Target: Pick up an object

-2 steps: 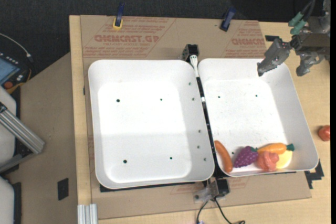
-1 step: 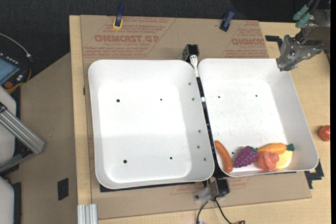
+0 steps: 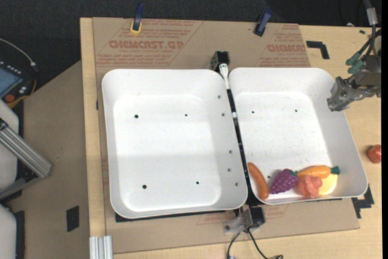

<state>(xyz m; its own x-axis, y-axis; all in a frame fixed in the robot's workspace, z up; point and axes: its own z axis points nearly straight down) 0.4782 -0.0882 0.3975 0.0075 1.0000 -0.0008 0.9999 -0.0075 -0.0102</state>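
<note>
Here, gripper (image 3: 341, 97) low over the far right rim of the right bin (image 3: 285, 130); too blurred to tell whether spread or closed, nothing seen in its grasp. Below and nearer the camera from it, well apart, toy food huddled along the bin's front wall: yellow piece (image 3: 328, 187), carrot (image 3: 317, 171) lying across it, pink-red piece (image 3: 307, 187), purple grapes (image 3: 283, 181), orange sausage (image 3: 257, 181) outermost. Outside the bin, on the bench, a small red object (image 3: 374, 154). Farthest off, the left bin (image 3: 163, 136).

The claw (image 3: 339, 100) hangs low at the view's right edge, nothing visibly between its fingers
</note>
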